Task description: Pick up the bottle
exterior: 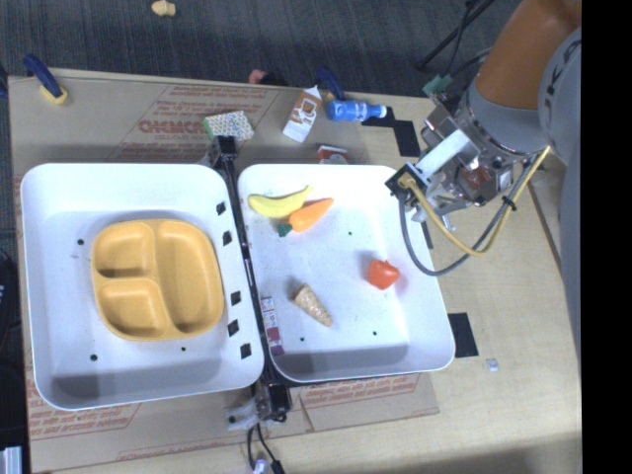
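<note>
Presently, bottle (355, 112): blue, lying on the counter (513, 363) behind the right bin (341, 368) (outside it).
Gripper (472, 182): at that bin's right rim; grip state cannot be told.

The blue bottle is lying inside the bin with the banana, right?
Not quite. The blue bottle is lying on the bench, outside the bin with the banana, just past the bin's far edge. The camera view shows it.
</note>
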Controlling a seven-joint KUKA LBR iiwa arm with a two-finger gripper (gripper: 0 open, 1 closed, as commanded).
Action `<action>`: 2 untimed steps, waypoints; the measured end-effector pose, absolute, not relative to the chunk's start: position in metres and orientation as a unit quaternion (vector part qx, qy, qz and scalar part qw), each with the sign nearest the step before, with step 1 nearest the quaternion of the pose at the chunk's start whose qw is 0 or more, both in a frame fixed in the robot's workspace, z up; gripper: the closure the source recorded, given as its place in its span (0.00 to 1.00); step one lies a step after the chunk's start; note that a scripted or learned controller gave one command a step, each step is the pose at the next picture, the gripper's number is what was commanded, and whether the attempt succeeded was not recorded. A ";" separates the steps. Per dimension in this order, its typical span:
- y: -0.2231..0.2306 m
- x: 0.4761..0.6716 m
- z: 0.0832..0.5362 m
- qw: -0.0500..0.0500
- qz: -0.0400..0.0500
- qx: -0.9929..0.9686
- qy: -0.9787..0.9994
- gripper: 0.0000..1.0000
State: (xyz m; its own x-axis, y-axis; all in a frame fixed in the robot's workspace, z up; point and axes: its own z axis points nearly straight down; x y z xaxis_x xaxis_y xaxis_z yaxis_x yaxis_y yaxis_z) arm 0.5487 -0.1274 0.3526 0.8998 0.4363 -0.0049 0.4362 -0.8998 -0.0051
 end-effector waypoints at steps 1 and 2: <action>-0.212 0.479 0.316 0.001 0.002 -0.985 -0.172 1.00; -0.209 0.475 0.207 0.003 0.003 -0.990 -0.138 1.00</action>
